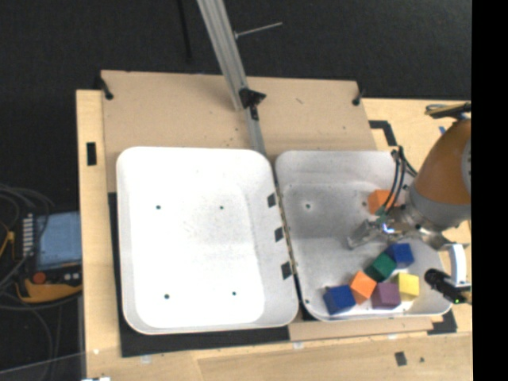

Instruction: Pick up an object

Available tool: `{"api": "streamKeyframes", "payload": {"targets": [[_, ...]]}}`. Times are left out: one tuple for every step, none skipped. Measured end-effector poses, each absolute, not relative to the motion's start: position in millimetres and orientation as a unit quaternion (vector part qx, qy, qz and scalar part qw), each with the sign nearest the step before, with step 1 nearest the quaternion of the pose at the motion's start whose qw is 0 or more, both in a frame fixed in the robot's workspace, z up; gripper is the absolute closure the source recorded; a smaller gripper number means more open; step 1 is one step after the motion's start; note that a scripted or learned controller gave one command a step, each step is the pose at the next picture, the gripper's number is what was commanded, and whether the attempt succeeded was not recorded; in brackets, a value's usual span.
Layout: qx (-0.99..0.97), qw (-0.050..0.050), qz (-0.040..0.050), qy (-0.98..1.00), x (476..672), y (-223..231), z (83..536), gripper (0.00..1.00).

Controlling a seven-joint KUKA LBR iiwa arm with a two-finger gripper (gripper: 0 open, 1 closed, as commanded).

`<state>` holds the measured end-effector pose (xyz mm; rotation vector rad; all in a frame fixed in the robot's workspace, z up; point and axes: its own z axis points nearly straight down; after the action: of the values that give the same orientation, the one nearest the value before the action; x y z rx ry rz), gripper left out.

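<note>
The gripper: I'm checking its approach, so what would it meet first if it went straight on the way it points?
Probably the bare floor of the right white bin; the two-finger gripper points left, away from the coloured blocks. Depth is unclear.

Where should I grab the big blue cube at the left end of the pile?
Probably from above, across the blue cube's near and far faces. Its left side is open bin floor, but the orange cube crowds its right, so avoid pinching left-right.

Light wooden bench (87, 213): two white bins side by side, left bin (194, 236), right bin (325, 189).
</note>
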<state>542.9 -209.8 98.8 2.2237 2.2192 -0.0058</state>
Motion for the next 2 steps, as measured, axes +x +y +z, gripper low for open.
{"api": "streamKeyframes", "payload": {"targets": [[0.709, 0.003, 0.0018, 0.705, 545.6, -209.6, 112.9, 1.00], [0.706, 0.004, 0.0020, 0.708, 557.0, -214.5, 168.4, 1.00]]}}
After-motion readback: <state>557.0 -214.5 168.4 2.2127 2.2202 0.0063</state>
